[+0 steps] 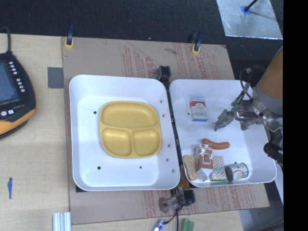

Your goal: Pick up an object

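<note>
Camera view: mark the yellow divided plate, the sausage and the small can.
yellow divided plate (pixel 130 114), camera view, on the ridge between its compartments.
sausage (pixel 215 144), camera view, mid-length of its body.
small can (pixel 237 171), camera view, on its side wall.

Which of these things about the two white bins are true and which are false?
1. The yellow plastic divided plate lies in the left white bin. True.
2. The small red-and-white carton lies in the left bin. False: it lies in the right white bin.
3. The toy orange-brown sausage lies in the right bin. True.
4. The gripper holds the sausage. False: the gripper hangs above bare bin floor, apart from it.
5. The small silver can stands on the yellow plate. False: it lies near the right bin's front edge.
</note>
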`<control>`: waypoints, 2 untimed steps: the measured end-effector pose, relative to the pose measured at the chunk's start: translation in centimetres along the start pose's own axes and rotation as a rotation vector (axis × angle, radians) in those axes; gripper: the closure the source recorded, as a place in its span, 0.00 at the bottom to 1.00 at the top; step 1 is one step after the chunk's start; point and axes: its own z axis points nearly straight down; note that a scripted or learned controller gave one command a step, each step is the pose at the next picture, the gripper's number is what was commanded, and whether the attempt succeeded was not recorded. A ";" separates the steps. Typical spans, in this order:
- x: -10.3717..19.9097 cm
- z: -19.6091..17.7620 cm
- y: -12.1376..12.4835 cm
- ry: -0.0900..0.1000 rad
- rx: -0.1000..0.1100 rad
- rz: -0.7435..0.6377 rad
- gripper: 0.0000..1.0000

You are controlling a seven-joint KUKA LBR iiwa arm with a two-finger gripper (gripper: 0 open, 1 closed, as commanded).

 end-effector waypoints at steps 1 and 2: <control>3.4 8.4 0.9 -0.001 0.002 -0.002 0.00; -5.6 12.0 7.9 -0.001 0.000 0.002 0.00</control>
